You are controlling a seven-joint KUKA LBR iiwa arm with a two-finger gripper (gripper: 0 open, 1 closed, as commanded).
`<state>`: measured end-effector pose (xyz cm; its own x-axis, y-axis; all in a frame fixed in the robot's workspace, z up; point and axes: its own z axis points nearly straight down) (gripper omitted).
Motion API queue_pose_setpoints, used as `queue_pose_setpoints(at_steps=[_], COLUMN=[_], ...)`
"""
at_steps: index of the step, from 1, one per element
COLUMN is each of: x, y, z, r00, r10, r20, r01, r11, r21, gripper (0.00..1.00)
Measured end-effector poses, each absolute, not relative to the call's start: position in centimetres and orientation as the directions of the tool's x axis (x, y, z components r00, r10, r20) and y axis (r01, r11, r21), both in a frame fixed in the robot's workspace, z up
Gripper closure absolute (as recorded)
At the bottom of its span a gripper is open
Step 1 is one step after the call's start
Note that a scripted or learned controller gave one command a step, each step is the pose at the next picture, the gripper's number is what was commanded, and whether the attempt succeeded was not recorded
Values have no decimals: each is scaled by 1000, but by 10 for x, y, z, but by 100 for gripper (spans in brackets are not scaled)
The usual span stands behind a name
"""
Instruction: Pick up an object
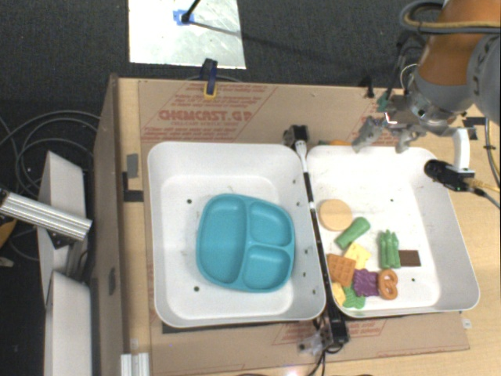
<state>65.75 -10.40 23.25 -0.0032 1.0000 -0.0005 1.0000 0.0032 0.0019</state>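
- The gripper (386,137) hangs above the far edge of the right bin (450,233), near that bin's back left corner; its two fingers are spread apart and nothing sits between them.
- One fingertip (365,139) points down on the left and the other on the right, both clear of the bin floor and of every object.
- Above the gripper, the grey arm (438,84) rises to an orange band (470,10) at the upper right.
- The things to be picked up lie clustered in the near left part of the right bin, well apart from the gripper.
- A tan round disc (335,214) lies nearest the gripper, close to the divider between the bins.
- Just below it a green pickle-shaped piece (353,233) lies at a slant, touching a yellow piece (358,254).
- A green ridged piece (388,249) stands to the right, with a small brown block (409,258) beside it.
- An orange waffle-like square (341,268), a purple cluster (364,281) and an orange pretzel (387,283) crowd the near edge.
- The left bin (172,178) holds a blue divided plate (245,242) with three compartments.
- Both bins rest on a cardboard sheet (203,108) with red printing.
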Motion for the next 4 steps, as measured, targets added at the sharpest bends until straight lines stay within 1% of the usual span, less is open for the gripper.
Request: queue_pose_setpoints(at_steps=[1, 2, 3, 4], x=[578, 555, 558, 558], y=[-103, -92, -93, -93], z=[176, 82, 98, 98], r00=[1, 0, -2, -2], r10=[1000, 1000, 1000, 1000], r20=[2, 3, 1, 1], r01=[1000, 1000, 1000, 1000], r11=[-1, 0, 2, 2], r21=[-8, -1, 10, 10], gripper=[0, 0, 100, 0])
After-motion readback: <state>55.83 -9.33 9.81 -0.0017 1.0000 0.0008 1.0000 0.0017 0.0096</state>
